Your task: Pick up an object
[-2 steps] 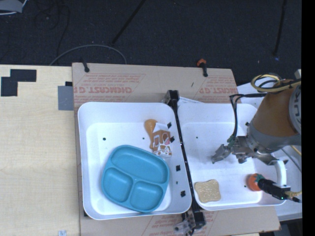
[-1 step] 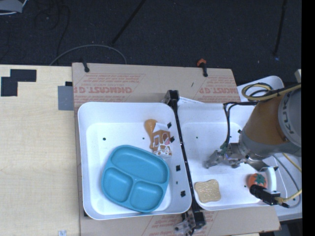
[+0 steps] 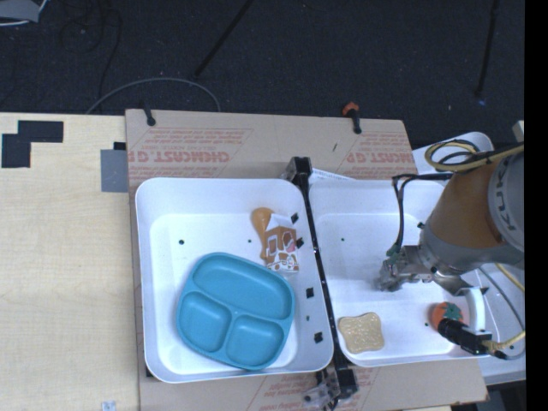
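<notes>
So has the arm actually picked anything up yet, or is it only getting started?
Nothing looks picked up yet. The hand is low in the right bin, with nothing visibly in it. The toast-like piece lies nearby in that bin. The blue tray lies in the left bin. Grasping and lifting remain.

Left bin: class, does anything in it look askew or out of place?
The blue divided plate sits askew, turned at an angle to the left bin walls. A small printed packet lies beside it. Nothing looks spilled.

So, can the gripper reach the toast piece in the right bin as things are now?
Probably yes. The gripper hangs in the same right bin, and nothing lies between it and the toast piece.
</notes>
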You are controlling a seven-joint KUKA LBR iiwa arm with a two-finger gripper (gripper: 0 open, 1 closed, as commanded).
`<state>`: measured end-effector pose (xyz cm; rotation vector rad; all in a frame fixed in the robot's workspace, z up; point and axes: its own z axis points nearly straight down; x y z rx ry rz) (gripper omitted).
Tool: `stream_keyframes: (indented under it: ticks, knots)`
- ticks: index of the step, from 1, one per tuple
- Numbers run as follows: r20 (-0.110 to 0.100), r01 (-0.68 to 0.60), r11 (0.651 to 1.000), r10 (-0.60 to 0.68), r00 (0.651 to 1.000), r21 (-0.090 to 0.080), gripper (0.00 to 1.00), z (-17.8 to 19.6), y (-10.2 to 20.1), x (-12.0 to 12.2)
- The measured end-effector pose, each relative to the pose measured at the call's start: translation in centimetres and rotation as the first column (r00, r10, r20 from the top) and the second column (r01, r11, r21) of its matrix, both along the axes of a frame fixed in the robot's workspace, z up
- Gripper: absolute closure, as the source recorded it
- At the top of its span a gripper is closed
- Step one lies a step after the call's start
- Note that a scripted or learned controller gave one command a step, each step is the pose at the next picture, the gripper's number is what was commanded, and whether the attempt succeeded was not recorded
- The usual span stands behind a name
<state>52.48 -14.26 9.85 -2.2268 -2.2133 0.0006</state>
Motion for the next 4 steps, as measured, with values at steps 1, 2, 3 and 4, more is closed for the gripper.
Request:
stream_keyframes:
  ticks: [1, 2, 3, 4]
  knots:
    - [0.003, -0.008, 1.000, 0.008, 1.000, -0.001, 1.00, 4.9, 0.6, -0.6]
    - [0.003, -0.007, 1.000, 0.007, 1.000, -0.001, 1.00, 10.7, 0.5, 0.3]
    - [0.004, -0.006, 1.000, 0.006, 1.000, -0.002, 1.00, 15.6, -0.6, 0.6]
    - [0.001, -0.012, 1.000, 0.012, 1.000, 0.001, 1.00, 15.8, 4.9, 2.5]
